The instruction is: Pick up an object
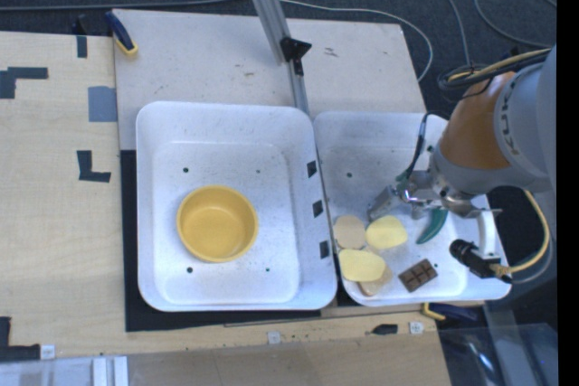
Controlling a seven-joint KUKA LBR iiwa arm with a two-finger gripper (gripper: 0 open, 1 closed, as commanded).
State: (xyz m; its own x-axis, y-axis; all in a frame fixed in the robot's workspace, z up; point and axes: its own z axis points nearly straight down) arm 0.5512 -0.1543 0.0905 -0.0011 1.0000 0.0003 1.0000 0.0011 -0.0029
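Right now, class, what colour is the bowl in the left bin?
Yellow bowl, clearest in the camera view.

The grey arm (529, 117) enters from 3 o'clock, its orange band (475, 136) just above the wrist. The gripper (391, 200) points toward 9 o'clock, low and slightly tilted down.

The light over my worktop (54, 194) is bright and even, seemingly from overhead, and nothing is lost to darkness. The two white bins (226, 117) come out nearly washed, their rims pale and soft. The yellow bowl (217, 223) casts only a faint shadow on its inner wall. Under my arm (493, 127) a soft shadow darkens the right bin's floor, and my claw (398, 197) reads dim and slightly smeared there. The whole frame is a little soft and grainy; small things blur at their edges.
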